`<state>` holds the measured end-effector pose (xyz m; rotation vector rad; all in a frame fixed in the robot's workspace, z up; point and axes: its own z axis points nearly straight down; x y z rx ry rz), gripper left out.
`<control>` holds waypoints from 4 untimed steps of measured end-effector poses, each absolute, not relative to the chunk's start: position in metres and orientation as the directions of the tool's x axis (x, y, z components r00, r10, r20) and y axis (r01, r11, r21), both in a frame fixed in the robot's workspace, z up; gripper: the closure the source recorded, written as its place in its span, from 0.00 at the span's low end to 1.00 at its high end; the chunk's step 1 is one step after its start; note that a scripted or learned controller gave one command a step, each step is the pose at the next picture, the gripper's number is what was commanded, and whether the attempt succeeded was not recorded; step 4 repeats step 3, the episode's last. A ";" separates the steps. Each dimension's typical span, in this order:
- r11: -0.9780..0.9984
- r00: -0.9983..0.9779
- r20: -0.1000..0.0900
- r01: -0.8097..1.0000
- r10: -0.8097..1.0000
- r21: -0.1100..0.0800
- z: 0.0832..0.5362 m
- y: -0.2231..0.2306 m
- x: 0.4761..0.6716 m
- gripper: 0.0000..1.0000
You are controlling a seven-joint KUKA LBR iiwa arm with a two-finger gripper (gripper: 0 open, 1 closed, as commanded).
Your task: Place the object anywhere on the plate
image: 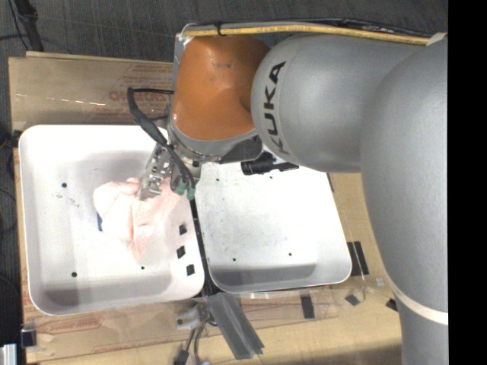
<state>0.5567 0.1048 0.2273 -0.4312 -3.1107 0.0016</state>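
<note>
Camera view looks down on my hand (163, 175), which hangs low over the left bin (46, 150), near that bin's right wall and toward its far edge. Just under the hand lies a crumpled pale pink and white cloth (133, 211), about the middle of the left bin. The cloth's upper corner seems to touch my hand, but how the hand is set, spread or pressed together, I cannot tell, and I cannot say that I hold the cloth. A plate I cannot pick out with certainty; the right bin (266, 226) beside it has a bare white floor with small specks. I judge that I am at the grasping step, at the very beginning of the task. Next move needs a sure pinch on the cloth, then a lift high enough to pass the wall between both bins
</note>
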 end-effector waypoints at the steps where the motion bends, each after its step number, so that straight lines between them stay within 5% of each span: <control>1: 1.000 -1.000 -0.002 -0.005 -0.005 0.000 0.221 0.159 0.571 1.00; 2: 1.000 -1.000 -0.002 -0.008 -0.008 0.000 0.231 0.209 0.584 1.00; 3: 1.000 -1.000 -0.002 -0.007 -0.007 0.000 0.231 0.209 0.584 0.00; 4: 1.000 -1.000 -0.002 -0.007 -0.007 0.000 0.231 0.209 0.584 0.00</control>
